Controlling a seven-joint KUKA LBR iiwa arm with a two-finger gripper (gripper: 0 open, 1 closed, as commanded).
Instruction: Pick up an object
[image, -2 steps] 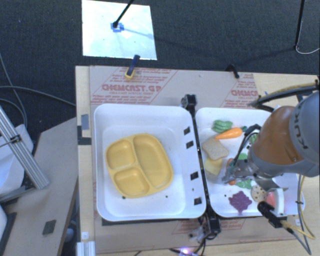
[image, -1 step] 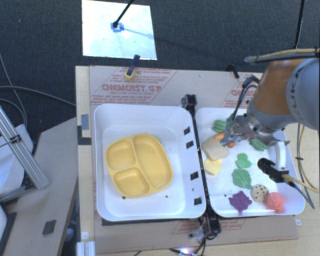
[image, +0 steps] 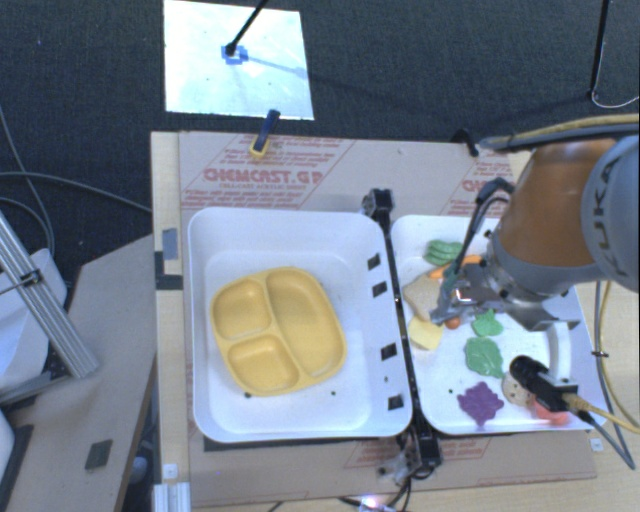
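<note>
Pincer (image: 458, 297) is hanging low over the left part of the right bin (image: 440, 418), dark metal tip pointing down-left from the grey-and-orange arm (image: 560, 215). Whether it is apart or together: cannot tell, wrist is blocking it. Nothing is visibly gripped.

Just under and beside the tip, a small orange piece (image: 452, 321) is lying, partly hidden. Just left and below, a pale yellow wedge (image: 425, 334) is sitting near the bin's left wall, looking like the nearest candidate. It is probably light, stiff plastic toy food, smooth so maybe slippery; judging best hold across its two flat sides, not the corners.

Further out: green leafy piece (image: 441, 250) near the top of the bin, two more green leaves (image: 484, 355) below the wrist, a purple grape-like cluster (image: 480, 402) toward the front edge. Leaves are looking thin and flat, hard to pinch off the floor; the cluster is lumpier, easier to take across its middle.

Left bin (image: 215, 415) is carrying a yellow divided tray (image: 277, 330), well apart from the pincer. Both bins are resting on the worktop (image: 300, 170).
</note>
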